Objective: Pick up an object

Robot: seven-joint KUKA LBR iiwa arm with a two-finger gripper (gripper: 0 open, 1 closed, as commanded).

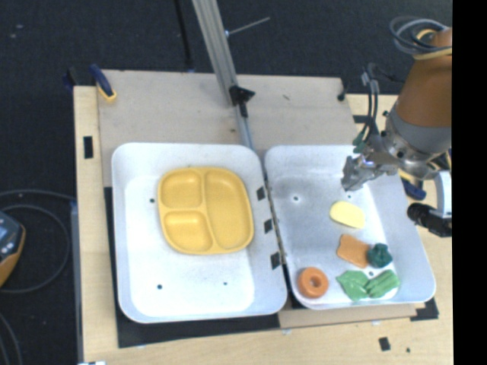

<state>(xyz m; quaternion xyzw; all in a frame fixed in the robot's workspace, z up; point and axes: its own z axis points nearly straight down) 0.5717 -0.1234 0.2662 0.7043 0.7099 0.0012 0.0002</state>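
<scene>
My gripper hangs over the right bin, near its upper right part, with nothing visible between its tips. Just below it lies a pale yellow wedge. Further down sit an orange block, a dark green round piece, a light green leafy piece and an orange ring. The gripper is apart from all of them.
The left bin holds a yellow divided plate. A metal pole rises at a slant behind the bins. The arm's orange band and grey wrist reach in from the right.
</scene>
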